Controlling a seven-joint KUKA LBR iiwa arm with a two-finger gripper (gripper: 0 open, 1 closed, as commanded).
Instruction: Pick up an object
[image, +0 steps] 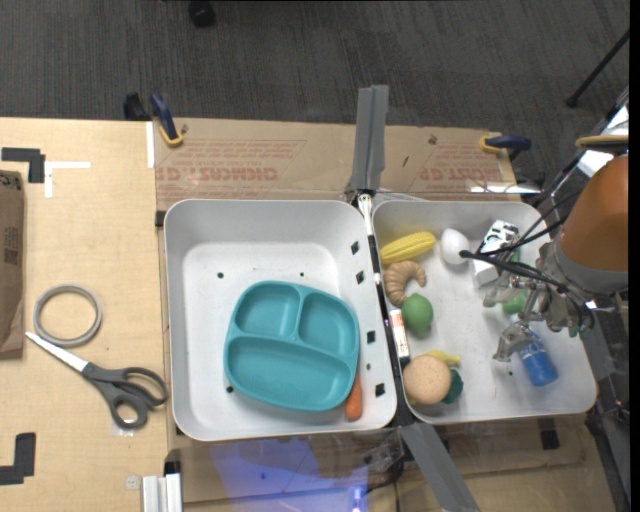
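A grey robot arm with an orange band (605, 215) reaches in from the right over the right-hand shallow white bin (480, 405), its metal two-finger gripper (520, 325) hanging low above the bin's right side. Whether the gripper is wide, narrow or holding anything cannot be told from this view; cables and linkages blur its outline. Just beside it, toward the bin's near right corner, lies a small blue bottle-like object (538, 366). A white rounded object (455, 243) sits near the bin's far edge, next to a yellow corn cob (408, 246). Below the cob lie a tan croissant-shaped toy (404, 278), a green ball (417, 313) and a beige round ball (427, 380) that touches a dark green item (455, 385).

The left-hand white bin (200, 250) holds a teal three-compartment plastic tray (292, 345), with an orange carrot-like piece (354, 400) at its near right edge, against the bin wall.

On the wooden worktop (80, 200) to the left rest grey-handled scissors (105, 378) and a roll of clear tape (67, 313), near each other but apart.
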